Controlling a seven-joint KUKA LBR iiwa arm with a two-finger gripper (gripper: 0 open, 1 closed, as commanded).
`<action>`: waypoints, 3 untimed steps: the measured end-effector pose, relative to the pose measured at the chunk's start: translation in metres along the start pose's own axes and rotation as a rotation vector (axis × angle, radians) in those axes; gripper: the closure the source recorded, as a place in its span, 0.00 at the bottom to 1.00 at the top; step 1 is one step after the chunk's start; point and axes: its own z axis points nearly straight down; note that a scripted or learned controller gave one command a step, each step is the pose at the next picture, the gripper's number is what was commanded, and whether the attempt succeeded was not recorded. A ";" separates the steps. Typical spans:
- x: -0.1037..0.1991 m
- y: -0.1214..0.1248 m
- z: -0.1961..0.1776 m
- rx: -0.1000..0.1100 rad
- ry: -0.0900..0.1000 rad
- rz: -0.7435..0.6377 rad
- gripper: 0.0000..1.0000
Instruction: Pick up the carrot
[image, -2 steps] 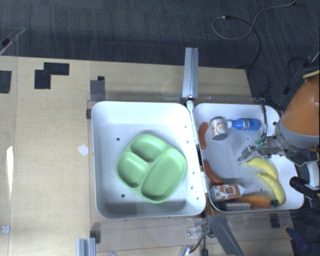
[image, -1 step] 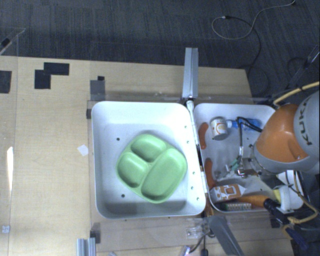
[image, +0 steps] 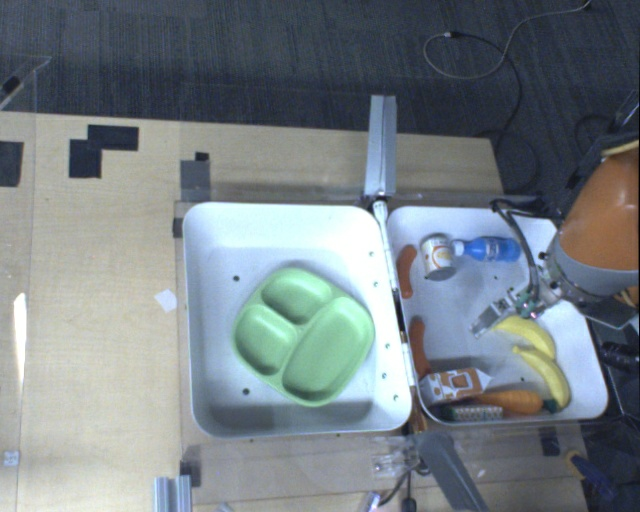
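The orange carrot (image: 512, 401) lies along the front wall of the right bin (image: 470, 300), beside a small printed carton (image: 455, 381) and just left of the lower banana's tip. My gripper (image: 503, 313) hangs over the middle right of that bin, above the upper end of the yellow bananas (image: 540, 352) and well behind the carrot. It is open and nothing sits between its fingers. The grey arm with its orange band reaches in from the right edge.
The right bin also holds a tin can (image: 437, 255), a blue bottle (image: 492, 248), two brown sausages (image: 406, 272) along the left wall, and a dark comb-like item (image: 462, 412). A green divided plate (image: 305, 335) lies in the left bin (image: 215, 260).
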 end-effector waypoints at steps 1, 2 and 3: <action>0.037 0.007 0.072 -0.007 -0.007 -0.040 0.00; 0.037 0.010 0.060 -0.014 -0.009 -0.041 1.00; 0.071 0.009 -0.030 0.000 0.001 0.282 1.00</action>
